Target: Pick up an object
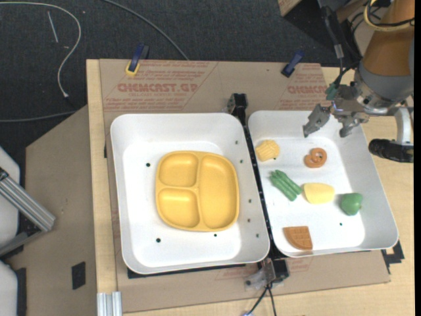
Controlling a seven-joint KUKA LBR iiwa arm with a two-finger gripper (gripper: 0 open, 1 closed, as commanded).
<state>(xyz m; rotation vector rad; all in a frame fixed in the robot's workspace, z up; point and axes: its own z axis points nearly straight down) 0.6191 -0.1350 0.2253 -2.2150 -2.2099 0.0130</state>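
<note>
The gripper point(327, 124) is hanging over the far edge of the right bin point(375, 176) with its two fingers spread well apart and nothing between them, which suits a tool that is being readied to drop onto something, not one carrying a load. The arm point(388, 51) is reaching in from the right, its orange band sitting above the wrist. The candidates for picking are all lying loose on the right bin's floor: a small brown ring point(316, 158) nearest the open fingers, a pale yellow corn-like piece point(267, 151) toward the bin's left wall, a green pod point(285, 185) touching or just beside a yellow lemon-shaped piece point(318, 193), a green rounded piece point(350, 203) near the right wall, and a brown waffle wedge point(298, 237) at the near edge. Most are lying apart from one another, probably giving the fingers room to close round one alone. The left bin point(131, 176) is holding a yellow divided plate point(197, 191) in its middle. Judging by position, the ring is looking like the likeliest target, though no grasp has begun.
</note>
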